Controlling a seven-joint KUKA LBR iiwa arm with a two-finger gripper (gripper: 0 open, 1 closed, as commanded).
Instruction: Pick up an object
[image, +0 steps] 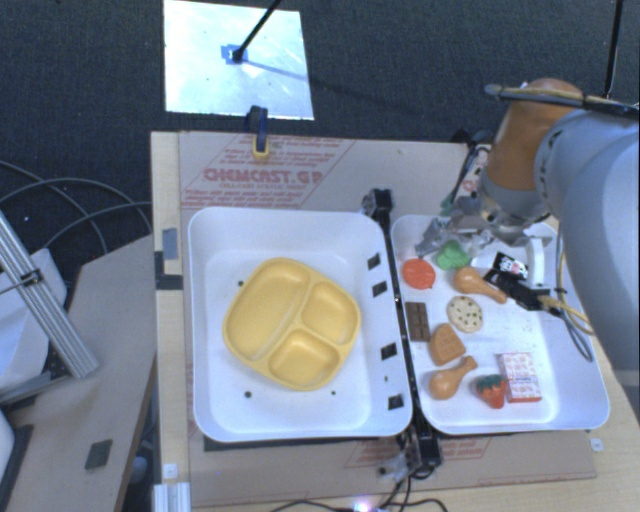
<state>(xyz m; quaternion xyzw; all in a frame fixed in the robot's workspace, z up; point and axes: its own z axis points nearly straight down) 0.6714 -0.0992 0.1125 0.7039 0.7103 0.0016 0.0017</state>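
**Near edge.** The right bin (585, 405) holds loose toy food scattered in a single layer, so each piece can be reached from above. Nearest lie a red-and-white carton (520, 377), a small red-and-green piece (490, 392) touching it, and a drumstick (452, 379).

**Middle.** An orange wedge (446, 345), a speckled cookie (465, 315) and a brown bar (417, 320) lie close together near the divider. In the left bin (205, 400) a yellow divided tray (292, 322) lies flat, well apart from the arm.

**Far end.** A second drumstick (478, 284), a red disc (419, 273) and a green piece (452, 255) lie at the right bin's far end. The gripper (455, 236) hangs directly over the green piece, wrist pointing down, which I judge to be the intended pick. Whether the gripper is open or closed cannot be told, and nothing is seen to be held. The red disc just beside it may be nudged.

**Beyond.** A blue-and-yellow clamp (259, 133) pins the cardboard sheet (300, 175).
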